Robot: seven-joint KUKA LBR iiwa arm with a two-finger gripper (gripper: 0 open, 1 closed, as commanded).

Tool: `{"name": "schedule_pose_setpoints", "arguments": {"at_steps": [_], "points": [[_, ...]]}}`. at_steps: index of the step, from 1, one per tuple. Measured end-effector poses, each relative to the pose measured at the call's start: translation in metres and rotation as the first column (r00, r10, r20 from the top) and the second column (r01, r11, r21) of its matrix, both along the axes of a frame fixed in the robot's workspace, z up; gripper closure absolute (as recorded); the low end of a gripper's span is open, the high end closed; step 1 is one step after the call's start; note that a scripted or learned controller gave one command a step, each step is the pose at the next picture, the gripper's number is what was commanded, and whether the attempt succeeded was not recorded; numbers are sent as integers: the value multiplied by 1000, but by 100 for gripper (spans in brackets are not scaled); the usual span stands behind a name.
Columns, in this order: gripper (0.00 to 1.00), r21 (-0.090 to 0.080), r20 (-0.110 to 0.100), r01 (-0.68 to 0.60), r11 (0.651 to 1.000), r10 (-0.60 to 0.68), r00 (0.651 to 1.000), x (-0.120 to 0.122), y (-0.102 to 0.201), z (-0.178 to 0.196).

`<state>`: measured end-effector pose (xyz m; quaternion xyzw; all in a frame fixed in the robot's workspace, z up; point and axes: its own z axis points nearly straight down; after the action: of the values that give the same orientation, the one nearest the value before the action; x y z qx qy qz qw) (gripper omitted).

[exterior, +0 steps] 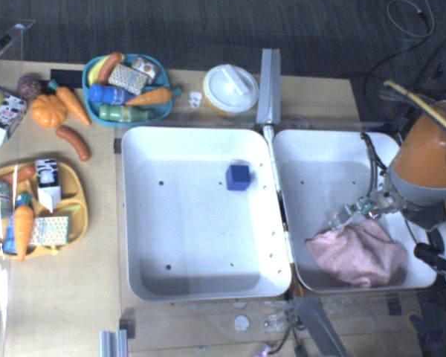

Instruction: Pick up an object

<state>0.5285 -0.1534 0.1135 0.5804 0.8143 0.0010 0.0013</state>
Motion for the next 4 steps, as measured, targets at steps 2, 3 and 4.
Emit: {"name": "schedule_pose_setpoints", "arguments": {"at_steps": [2, 3, 4], "points": [[0, -6, 16, -84, 996, 84, 996, -19, 50, -23], [0, -2, 10, -62, 998, 62, 998, -37, 42, -22], [0, 2, 13, 156, 988, -156, 988, -20, 41, -23]]}}
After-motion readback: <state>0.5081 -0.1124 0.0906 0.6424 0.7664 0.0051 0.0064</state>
